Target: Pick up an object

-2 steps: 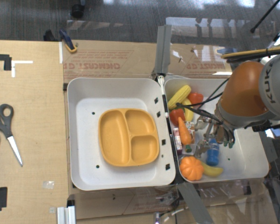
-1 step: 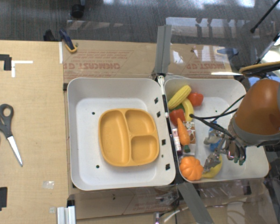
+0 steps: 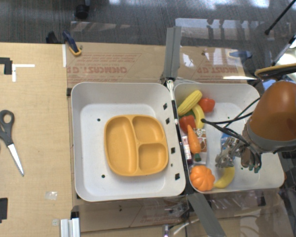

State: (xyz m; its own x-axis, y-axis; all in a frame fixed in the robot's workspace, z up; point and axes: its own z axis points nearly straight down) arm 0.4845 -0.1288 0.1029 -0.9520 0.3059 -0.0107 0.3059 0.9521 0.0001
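Gripper (image 3: pixel 230 154) hovers low in the right bin (image 3: pixel 266 179) over the banana (image 3: pixel 225 177) — grip state unclear — next, close and lift.

We see a robotics lab or test bench. Left of the gripper (image 3: pixel 230 153) sit two white bins (image 3: pixel 84 132) on flattened cardboard (image 3: pixel 113 65) over a plywood bench (image 3: pixel 29 132). Far to its left lie scissors (image 3: pixel 9 137) and black tape marks (image 3: pixel 2 63); beyond it, a dark carpeted floor (image 3: pixel 138 9).
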